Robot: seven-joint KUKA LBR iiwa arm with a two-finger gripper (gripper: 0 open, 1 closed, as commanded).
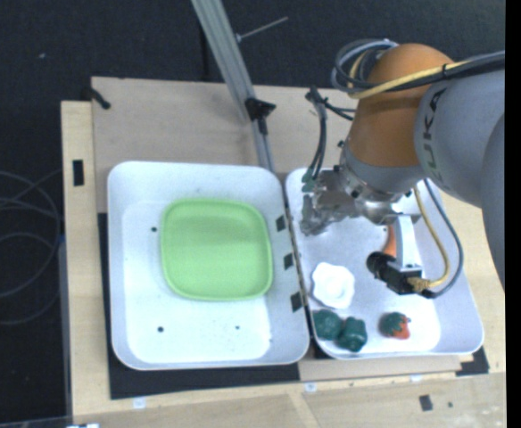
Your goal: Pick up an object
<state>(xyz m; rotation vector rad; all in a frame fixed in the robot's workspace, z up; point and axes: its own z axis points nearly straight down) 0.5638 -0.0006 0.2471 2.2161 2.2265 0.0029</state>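
My gripper (315,216) hangs low over the upper left part of the right bin (457,306), close to the wall shared with the left bin. Just below it lies a white lumpy object (333,283). Two dark green objects (339,327) rest at the bin's front edge, and a small red object with a green top (395,325) lies to their right. An orange object (391,238) peeks out beside the arm's wrist hardware. I see nothing held in the gripper.
The left bin (136,239) holds a light green square plate (216,248). A grey metal pole (229,56) slants up from the bins' back edge. The arm's grey body and orange band (403,105) cover the right bin's back half.
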